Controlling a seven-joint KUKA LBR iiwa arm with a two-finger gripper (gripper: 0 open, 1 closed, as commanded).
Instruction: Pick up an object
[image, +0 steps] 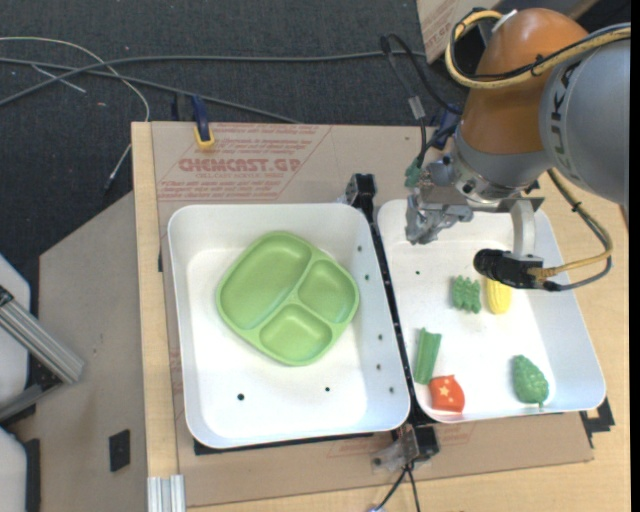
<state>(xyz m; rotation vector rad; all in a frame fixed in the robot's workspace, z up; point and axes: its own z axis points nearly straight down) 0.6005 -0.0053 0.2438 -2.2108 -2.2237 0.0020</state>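
My gripper (428, 222) hangs over the far left corner of the right bin (575, 330), pointing down from the orange-banded wrist. Nothing shows beneath it but bare white floor. Below and right of it in that bin lie a small green knobbly piece (465, 293) and a yellow corn cob (497, 297) side by side. Nearer the front are a green stick (427, 354), a red pepper-like piece (447, 393) and a bumpy green vegetable (530, 380). All lie apart from the gripper.
The left bin (200, 400) holds a green divided plate (288, 297). A black cable fitting (507, 267) hangs off the arm just above the corn. The bins sit on cardboard (240, 160), with a black clamp (360, 188) between their far corners.
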